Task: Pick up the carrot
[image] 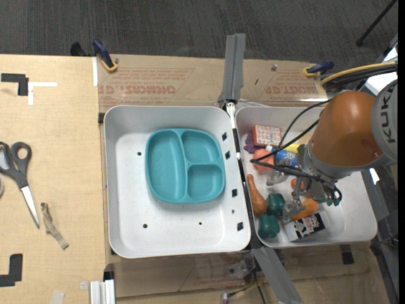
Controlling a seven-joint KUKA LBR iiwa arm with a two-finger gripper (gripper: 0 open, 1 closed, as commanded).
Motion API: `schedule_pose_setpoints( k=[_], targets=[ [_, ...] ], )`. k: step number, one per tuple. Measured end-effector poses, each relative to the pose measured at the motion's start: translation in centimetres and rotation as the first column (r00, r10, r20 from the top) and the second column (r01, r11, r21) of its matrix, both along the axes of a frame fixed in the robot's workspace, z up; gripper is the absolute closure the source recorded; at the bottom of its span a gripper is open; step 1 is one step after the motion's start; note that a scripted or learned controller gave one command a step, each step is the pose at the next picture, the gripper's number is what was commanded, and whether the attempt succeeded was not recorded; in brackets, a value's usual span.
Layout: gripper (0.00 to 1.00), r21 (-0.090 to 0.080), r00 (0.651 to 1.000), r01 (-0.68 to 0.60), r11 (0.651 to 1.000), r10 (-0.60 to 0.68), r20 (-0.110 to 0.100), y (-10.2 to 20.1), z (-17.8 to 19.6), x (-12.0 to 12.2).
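The arm's orange band hides much of the right bin [354,230], and the claw [308,198] sits low among cluttered items; whether it is wide, narrow or holding something cannot be told. The carrot [256,197] lies against that bin's left wall, just above a green toy [271,219]; an orange piece by the claw is possibly another item. The left bin [120,189] holds a teal divided plate [186,165] with open floor around it. Scissors [19,176] are cut off at the desk's left edge.
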State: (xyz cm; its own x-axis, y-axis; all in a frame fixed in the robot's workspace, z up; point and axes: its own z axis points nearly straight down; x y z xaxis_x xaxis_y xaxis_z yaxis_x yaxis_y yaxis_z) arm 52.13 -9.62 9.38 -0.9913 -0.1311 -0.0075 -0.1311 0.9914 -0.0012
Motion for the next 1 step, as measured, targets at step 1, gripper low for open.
schedule_pose_setpoints(
  k=[1],
  targets=[
    [1.00,-0.002,1.000,-0.002,1.000,0.002,0.002,0.01,0.95,0.11]
  ],
)
